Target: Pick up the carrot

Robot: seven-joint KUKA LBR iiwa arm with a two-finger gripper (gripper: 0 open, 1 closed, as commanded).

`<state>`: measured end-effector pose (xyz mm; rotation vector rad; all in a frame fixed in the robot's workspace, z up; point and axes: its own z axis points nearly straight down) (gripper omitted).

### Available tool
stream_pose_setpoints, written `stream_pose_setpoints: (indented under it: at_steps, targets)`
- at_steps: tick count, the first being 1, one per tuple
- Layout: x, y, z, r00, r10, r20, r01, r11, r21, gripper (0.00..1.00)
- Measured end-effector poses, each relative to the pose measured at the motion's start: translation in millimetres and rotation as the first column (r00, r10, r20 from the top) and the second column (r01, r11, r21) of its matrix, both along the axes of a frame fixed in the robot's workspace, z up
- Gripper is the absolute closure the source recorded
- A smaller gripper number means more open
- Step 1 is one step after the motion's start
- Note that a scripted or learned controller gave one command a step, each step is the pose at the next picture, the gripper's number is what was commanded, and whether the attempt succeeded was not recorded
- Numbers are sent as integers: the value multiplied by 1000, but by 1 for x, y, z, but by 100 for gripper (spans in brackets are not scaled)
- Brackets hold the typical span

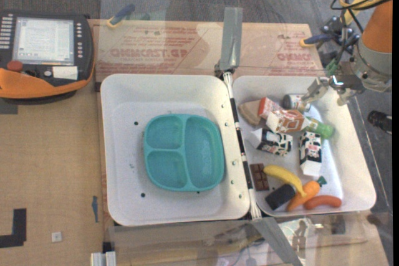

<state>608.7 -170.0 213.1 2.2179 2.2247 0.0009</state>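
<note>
surface [50,152]: brown board, two white bins
carrot [307,190]: right bin [355,134], near corner, touching banana [283,175] and red sausage [322,202]
claw [325,91]: over far rim, spread apart, holding nothing
risk: crowded neighbours, likely pinching banana instead

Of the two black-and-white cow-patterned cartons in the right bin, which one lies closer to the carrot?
The cow-patterned carton on the right side, just above the carrot; the other carton sits further left, toward the bin's middle.

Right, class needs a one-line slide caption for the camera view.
Gripper poised over the right bin's far edge; carrot lies near its front, teal tray in the left bin.
</note>
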Motion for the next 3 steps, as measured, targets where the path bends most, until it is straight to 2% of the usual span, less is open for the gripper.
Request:
stream_pose_setpoints:
  at_steps: [1, 2, 3]
  targets:
    - [-98, 8, -109, 997, 76, -1, -76, 997, 1, 0]
    - [-123, 31, -120, 938, 347, 20, -346, 938, -21, 0]
    - [-127, -28, -126, 878, 478, 5, -478, 878, -6, 0]
